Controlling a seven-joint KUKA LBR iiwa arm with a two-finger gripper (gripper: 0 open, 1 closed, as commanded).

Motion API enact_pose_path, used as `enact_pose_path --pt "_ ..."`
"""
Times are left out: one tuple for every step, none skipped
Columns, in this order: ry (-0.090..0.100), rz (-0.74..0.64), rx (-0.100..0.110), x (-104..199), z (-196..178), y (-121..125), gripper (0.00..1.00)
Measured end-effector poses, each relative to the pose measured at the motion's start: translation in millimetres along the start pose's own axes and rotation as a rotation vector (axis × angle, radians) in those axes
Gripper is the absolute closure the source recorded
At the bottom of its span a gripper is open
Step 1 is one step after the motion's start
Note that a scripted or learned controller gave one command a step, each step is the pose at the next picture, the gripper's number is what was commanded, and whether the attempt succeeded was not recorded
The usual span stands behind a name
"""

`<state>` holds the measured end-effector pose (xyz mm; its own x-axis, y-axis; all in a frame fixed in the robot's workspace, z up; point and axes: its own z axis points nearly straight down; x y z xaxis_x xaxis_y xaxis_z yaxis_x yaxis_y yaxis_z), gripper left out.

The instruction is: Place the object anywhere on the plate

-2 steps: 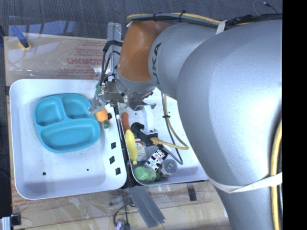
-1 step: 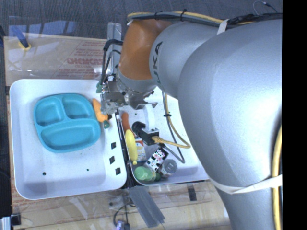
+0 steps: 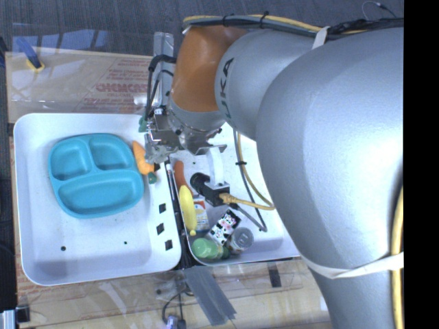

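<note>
i see gripper grip: cannot tell | carrot just right of plate | i'd shift left, release low over plate

We see a bulky, smooth grey arm with an orange band near its wrist. Dark "KUKA" lettering marks the grey shell, and yellow and black cables run along its top.

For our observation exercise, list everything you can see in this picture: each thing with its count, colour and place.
Plate: one, blue, three compartments, in the left bin.
Carrot-like object: one, orange, at the plate's right edge, below the gripper.
Bins: two, white, side by side.
Banana: one, yellow, right bin, near the divider.
Green object: one, right bin's near corner.
Other small items: several, mixed colours, right bin; too cluttered to name.
Arm: one, grey with orange band, from the right.
Gripper: one, dark, above the bins' divider.
</note>
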<state>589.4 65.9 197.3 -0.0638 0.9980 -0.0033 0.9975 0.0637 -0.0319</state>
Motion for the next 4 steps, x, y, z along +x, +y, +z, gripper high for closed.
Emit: enact_pose_path --pt "0.000 -0.118 -0.026 -1.7 -16.8 24.2 1.00" --pt "0.002 0.023 -0.024 20.7 8.3 68.4 1.00" --pt "0.002 0.085 -0.026 21.7 -25.8 68.0 1.00" --pt "0.006 0.340 -0.018 6.5 -11.2 66.6 1.00"
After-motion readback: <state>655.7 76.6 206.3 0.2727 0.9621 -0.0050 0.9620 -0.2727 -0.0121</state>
